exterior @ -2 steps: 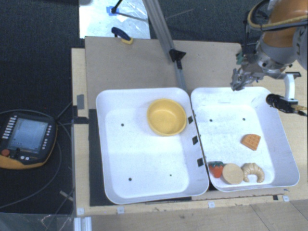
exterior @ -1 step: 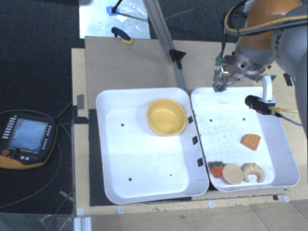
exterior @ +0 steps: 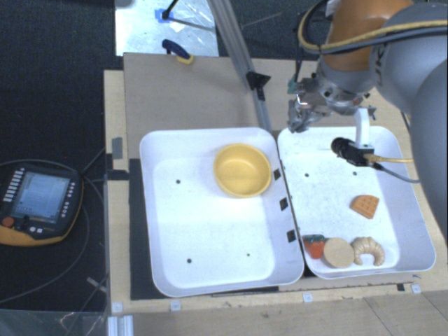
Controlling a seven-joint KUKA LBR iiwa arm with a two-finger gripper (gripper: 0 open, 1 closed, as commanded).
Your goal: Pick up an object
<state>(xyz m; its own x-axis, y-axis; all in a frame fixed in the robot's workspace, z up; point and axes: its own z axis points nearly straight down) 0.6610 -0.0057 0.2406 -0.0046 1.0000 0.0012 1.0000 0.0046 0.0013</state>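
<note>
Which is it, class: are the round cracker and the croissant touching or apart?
Touching: the camera view shows the round cracker pressed against the croissant, no gap.

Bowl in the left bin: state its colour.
Plain yellow; the bowl shows best in the camera view, near the left bin's far right corner.

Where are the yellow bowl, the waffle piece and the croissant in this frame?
yellow bowl (exterior: pixel 242 170): camera view, centre of its inside, left bin.
waffle piece (exterior: pixel 365 206): camera view, middle of its top face, right bin.
croissant (exterior: pixel 368 249): camera view, middle of its curved body, right bin.
</note>
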